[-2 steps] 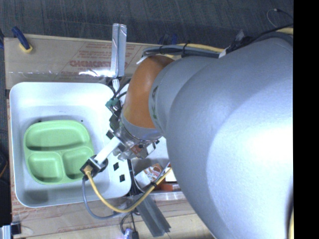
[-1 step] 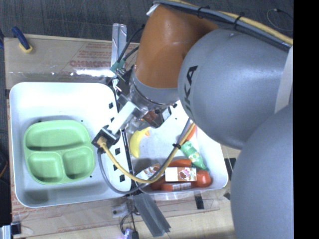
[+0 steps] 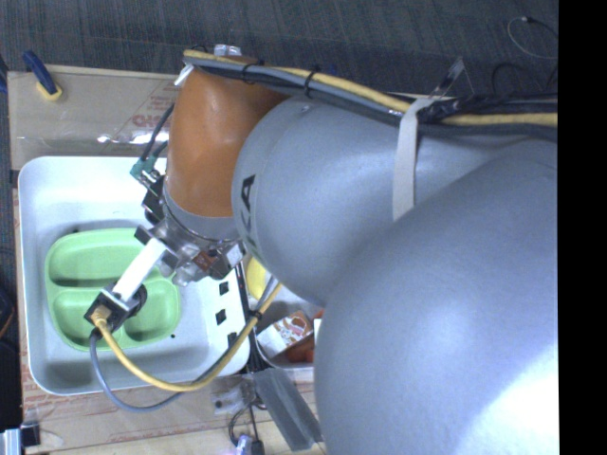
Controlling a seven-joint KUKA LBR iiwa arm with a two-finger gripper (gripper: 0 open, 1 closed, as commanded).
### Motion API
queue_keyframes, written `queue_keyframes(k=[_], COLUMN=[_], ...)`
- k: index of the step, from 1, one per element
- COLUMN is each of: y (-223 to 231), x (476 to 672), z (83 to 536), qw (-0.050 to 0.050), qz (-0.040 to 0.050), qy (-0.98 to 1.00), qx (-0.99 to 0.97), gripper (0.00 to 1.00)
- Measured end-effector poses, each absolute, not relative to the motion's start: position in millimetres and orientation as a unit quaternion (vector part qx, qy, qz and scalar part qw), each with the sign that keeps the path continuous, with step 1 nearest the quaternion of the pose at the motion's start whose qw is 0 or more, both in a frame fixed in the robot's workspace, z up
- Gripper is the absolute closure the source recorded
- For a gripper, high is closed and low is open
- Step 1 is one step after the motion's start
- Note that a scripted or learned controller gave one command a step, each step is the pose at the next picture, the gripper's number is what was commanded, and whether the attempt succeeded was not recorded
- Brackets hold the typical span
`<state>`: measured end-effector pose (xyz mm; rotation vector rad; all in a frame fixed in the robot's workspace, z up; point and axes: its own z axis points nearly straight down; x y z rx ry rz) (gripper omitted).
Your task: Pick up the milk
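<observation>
My gripper [image 3: 193, 262] hangs low over the left bin [image 3: 38, 183], at its right side, just right of a pale green two-lobed dish [image 3: 81, 259] that lies on the bin floor. The wrist with its orange band [image 3: 213, 140] stands directly above it. The big grey arm covers almost the whole right bin, leaving bare only a strip near the divider. In that strip lie a yellow thing [image 3: 255, 278] and a round item with a red and white label [image 3: 289, 335].
The white divider [image 3: 228, 316] between the bins runs just right of the gripper. A blue-handled tool [image 3: 40, 72] lies on the bench at the far left corner. A grey bracket [image 3: 285, 406] sticks out at the front edge.
</observation>
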<state>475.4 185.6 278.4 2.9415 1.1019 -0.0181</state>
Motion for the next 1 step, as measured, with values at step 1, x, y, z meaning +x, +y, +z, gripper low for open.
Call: queue_keyframes(k=[1], y=[182.0], x=[498.1], z=[234.0], qw=[0.001], qz=[-0.0061], qy=[0.314], qx=[0.949], gripper=[1.00])
